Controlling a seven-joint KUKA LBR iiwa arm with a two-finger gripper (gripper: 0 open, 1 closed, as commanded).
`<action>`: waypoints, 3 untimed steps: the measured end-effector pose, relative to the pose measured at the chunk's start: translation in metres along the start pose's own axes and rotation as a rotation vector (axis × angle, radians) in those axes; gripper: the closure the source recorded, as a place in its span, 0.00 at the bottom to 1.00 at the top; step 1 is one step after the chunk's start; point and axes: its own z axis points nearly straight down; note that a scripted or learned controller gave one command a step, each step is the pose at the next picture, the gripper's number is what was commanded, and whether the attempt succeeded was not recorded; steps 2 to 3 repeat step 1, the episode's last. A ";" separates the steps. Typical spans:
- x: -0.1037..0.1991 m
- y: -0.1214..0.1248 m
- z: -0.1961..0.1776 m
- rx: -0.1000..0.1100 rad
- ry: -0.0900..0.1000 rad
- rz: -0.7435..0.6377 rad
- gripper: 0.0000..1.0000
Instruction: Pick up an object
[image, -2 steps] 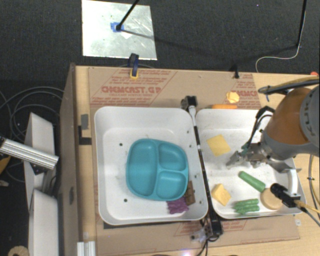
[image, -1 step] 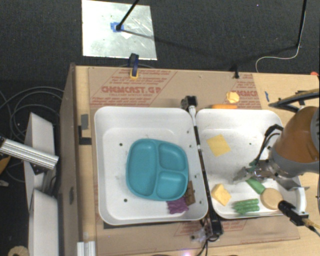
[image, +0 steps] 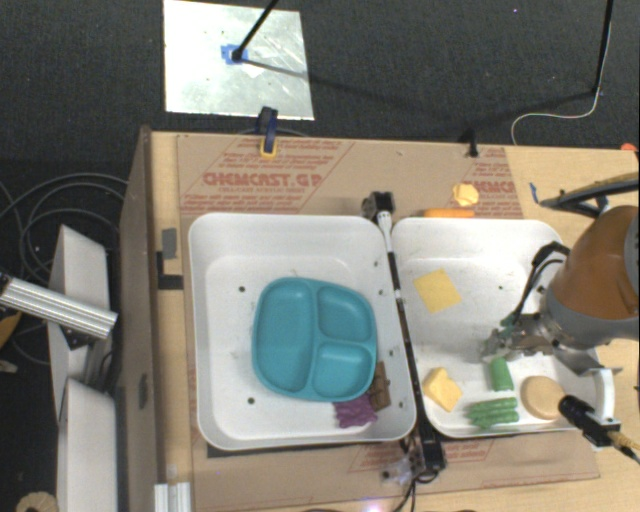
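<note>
My gripper (image: 503, 343) hangs low in the right bin (image: 470, 245), at its right side, with the grey and orange arm coming in from the right. Directly in front of it lies a small green piece (image: 500, 376), touching or nearly touching the gripper's tip. Nearby lie a green bean pod (image: 493, 410), a tan round biscuit (image: 541, 397), a yellow wedge (image: 441, 388) and a flat yellow slice (image: 438, 291). Nothing is visibly lifted off the bin floor.
The left bin (image: 230, 250) holds a teal divided plate (image: 315, 338), with a purple item (image: 353, 412) and a brown piece (image: 381, 392) at its front right. An orange carrot (image: 448, 212) rests on the right bin's back rim. A divider rim (image: 395, 300) separates the bins.
</note>
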 end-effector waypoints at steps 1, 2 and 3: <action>0.047 0.041 -0.120 -0.011 -0.001 -0.010 1.00; 0.047 0.041 -0.120 -0.011 -0.001 -0.010 1.00; 0.047 0.041 -0.120 -0.011 -0.001 -0.010 1.00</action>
